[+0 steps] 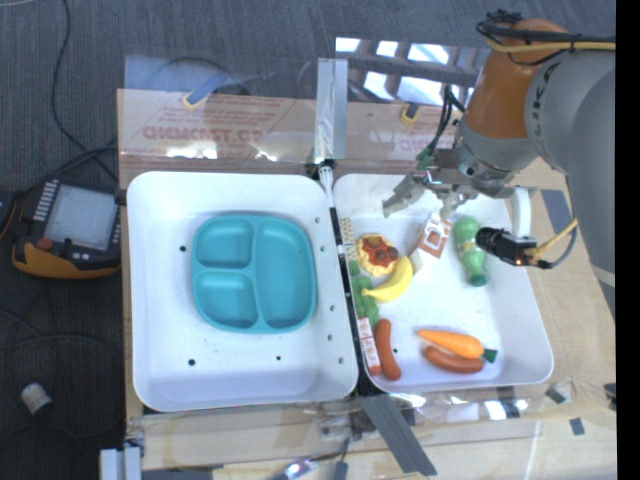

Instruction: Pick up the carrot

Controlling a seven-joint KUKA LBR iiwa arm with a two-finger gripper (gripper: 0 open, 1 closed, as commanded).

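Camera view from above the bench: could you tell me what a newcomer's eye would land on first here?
Probably the teal divided plate in the left bin. Next comes the arm's orange band at the upper right, above the right bin, where toy food is scattered. The carrot lies near that bin's front edge, far from the gripper.

- The divided tray (252, 273) lies in the middle of the left bin (160, 368).
- In the right bin (520, 353), the carrot (452, 342) lies near the front right corner, a sausage (452, 361) just before it.
- The banana (392, 281) lies near that bin's left edge.
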